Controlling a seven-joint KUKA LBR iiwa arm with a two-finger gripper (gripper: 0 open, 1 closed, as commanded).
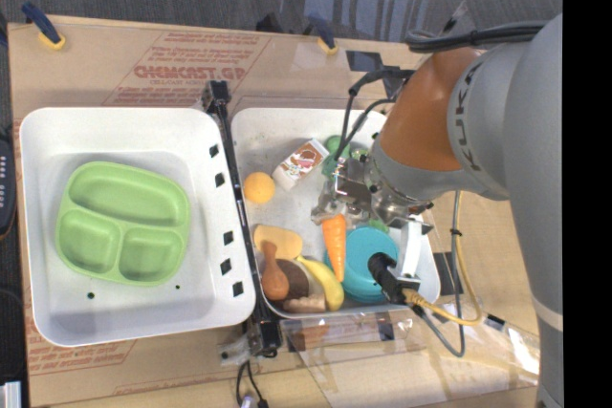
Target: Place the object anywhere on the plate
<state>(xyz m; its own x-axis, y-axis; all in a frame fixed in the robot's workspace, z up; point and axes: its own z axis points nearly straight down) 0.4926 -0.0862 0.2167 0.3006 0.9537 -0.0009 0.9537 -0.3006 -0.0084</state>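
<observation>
A green divided plate [122, 222] lies in the left white bin [38, 234]. My gripper [337, 196] hangs low over the middle of the right bin [273, 124], just above the upper end of an orange carrot [335, 246]. The wrist and the grey arm with its orange band [430, 115] cover the bin's right side. Around the gripper lie an orange ball [258, 188], a small white and brown carton [300, 161], a yellow banana [323, 280] and a blue cup [368, 265].
At the right bin's near end lie a brown drumstick [274, 278], a tan bread slice [278, 241] and a dark brown piece [302, 281]. A green item [333, 146] peeks out beside the wrist. A black clip [218, 94] sits at the divider between the bins.
</observation>
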